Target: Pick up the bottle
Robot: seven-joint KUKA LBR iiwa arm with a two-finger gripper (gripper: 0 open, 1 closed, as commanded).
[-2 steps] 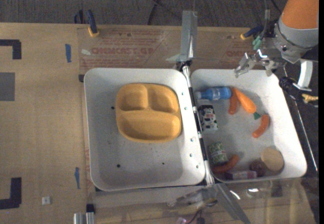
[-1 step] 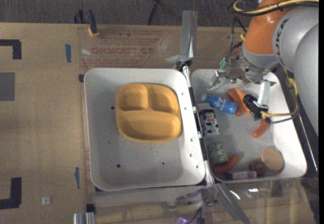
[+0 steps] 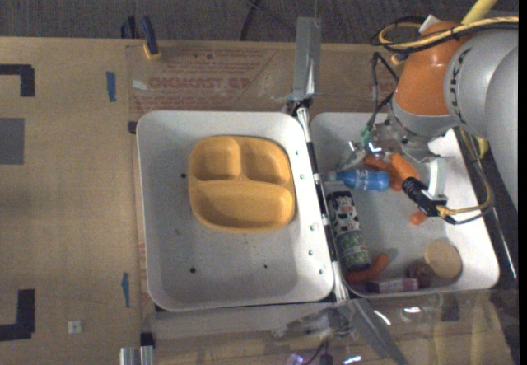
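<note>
Camera view shows the gripper (image 3: pixel 375 159) low in the right bin (image 3: pixel 478 269), just at the blue bottle (image 3: pixel 366 180) — probably placed so for a grasp. I cannot tell if it holds anything. This small, smooth plastic bottle lies on its side near the divider, beside a printed can (image 3: pixel 347 227). In the left bin (image 3: pixel 165 215) rests a glossy yellow tray (image 3: pixel 241 183) with three compartments — rounded, shallow.

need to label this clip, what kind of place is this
Most likely a robotics lab test bench, not a kitchen: two white bins sit on a cardboard-topped bench marked with tape, cables trail on the floor, and a grey-and-orange arm reaches over small objects like a blue bottle.
</note>
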